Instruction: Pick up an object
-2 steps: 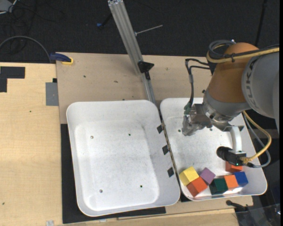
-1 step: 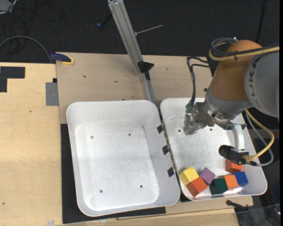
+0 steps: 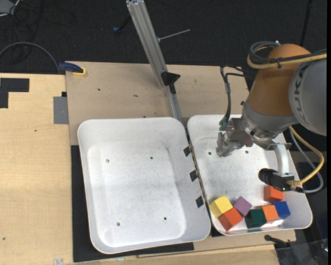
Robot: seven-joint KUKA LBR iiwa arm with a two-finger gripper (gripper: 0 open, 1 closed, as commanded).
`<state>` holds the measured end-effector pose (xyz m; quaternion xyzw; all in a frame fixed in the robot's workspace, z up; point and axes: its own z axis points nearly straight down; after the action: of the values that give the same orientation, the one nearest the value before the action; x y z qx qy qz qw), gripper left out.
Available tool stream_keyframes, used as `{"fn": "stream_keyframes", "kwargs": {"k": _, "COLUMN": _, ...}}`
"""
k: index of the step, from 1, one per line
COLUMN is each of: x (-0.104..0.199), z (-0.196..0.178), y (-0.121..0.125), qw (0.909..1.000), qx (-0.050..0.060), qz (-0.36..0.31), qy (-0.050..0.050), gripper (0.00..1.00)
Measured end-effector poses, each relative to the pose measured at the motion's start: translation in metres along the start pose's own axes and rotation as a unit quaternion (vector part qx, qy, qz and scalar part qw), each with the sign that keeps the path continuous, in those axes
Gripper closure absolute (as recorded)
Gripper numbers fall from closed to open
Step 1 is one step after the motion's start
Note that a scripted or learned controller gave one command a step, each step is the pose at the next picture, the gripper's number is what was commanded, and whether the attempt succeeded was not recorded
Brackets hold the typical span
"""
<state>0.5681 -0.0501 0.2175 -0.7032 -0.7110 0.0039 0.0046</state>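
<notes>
**Robot arm poised over bin of coloured blocks**

A grey KUKA arm with an orange band above the wrist [image 3: 276, 87] reaches in from the right over the right-hand shallow white plastic bin [image 3: 207, 128], its two-finger tool [image 3: 225, 148] hanging above the bare upper part of that bin. Nothing can be seen between the fingers, and whether they are released or clenched cannot be told from this angle.

The blocks sit well apart from the tool, clustered along the bin's near edge. A yellow cube [image 3: 222, 205] lies just beside a red-orange cube [image 3: 230, 218], with a purple cube [image 3: 243, 205] close to both. To their right are a dark green cube [image 3: 256, 218], an orange cube [image 3: 270, 212] and a blue cube [image 3: 282, 208], packed together. A second red-orange cube [image 3: 273, 193] rests a little above them, just below a black fitting with a yellow cable [image 3: 276, 177] on the arm.

The left-hand shallow white plastic bin [image 3: 99, 148] stands alongside, joined to its neighbour by black clips. Both rest on a pale wooden table [image 3: 121, 90]. A slanted aluminium rail [image 3: 149, 37] rises behind the bins.
</notes>
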Motion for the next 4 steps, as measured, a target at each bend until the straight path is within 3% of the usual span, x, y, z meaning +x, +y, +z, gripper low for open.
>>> {"fn": "stream_keyframes", "kwargs": {"k": 1, "x": 0.063, "z": -0.023, "y": 0.012, "qw": 1.0000, "qx": -0.006, "qz": 0.003, "qy": 0.001, "gripper": 1.00}}
{"fn": "stream_keyframes", "kwargs": {"k": 2, "x": 0.061, "z": -0.031, "y": 0.011, "qw": 1.0000, "qx": -0.003, "qz": 0.002, "qy": -0.001, "gripper": 1.00}}
{"fn": "stream_keyframes", "kwargs": {"k": 3, "x": 0.118, "z": -0.201, "y": -0.011, "qw": 1.0000, "qx": -0.009, "qz": 0.004, "qy": 0.000, "gripper": 1.00}}
{"fn": "stream_keyframes", "kwargs": {"k": 4, "x": 0.118, "z": -0.196, "y": -0.012, "qw": 1.0000, "qx": -0.004, "qz": 0.002, "qy": -0.001, "gripper": 0.00}}
